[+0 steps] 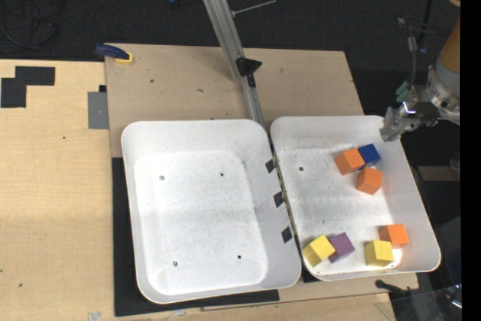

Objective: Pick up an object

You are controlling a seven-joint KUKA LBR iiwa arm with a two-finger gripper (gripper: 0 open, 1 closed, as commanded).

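cam view | gripper at R bin top-R rim, above blocks; grip state: cannot tell | step: approach, nothing lifted | nearest: blue block, touching orange block | next: descend over one block, close

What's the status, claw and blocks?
Claw at the right bin's top right rim, holding nothing visible. Seven blocks in that bin, nearest the blue block and orange block. Nothing blocking.
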